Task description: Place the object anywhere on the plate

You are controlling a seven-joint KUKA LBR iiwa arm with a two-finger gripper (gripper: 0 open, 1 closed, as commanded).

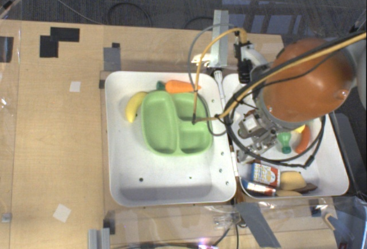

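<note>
The arm's orange band point(309, 78) bulks over the right bin point(338, 176), and the grey metal end effector point(256, 134) hangs beneath it near that bin's left wall. Whether it is open or closed cannot be told, because the wrist and a tangle of black and yellow cables point(229, 107) cover it from above. Nothing can be seen held in it.

The plate point(172, 121) is a light green divided tray with 3 compartments, lying in the upper middle of the left bin point(166, 185). A yellow toy banana point(133, 105) lies against the plate's upper left edge, touching it but resting on the bin floor. An orange toy carrot point(179, 86) with a green top lies along the plate's upper edge, just beside it.

In the right bin, just right of the end effector, a small green piece point(284, 141) sits next to an orange-red sausage-shaped toy point(303, 139). Lower in that bin lies a small carton with a red and blue label point(264, 174), a pale yellow lump point(291, 179) touching its right side, and a dark tube-like item point(261, 187) along the front wall.

Both bins rest on a pale wooden surface point(51, 144) that carries black markers point(57, 41) at its upper left.
</note>
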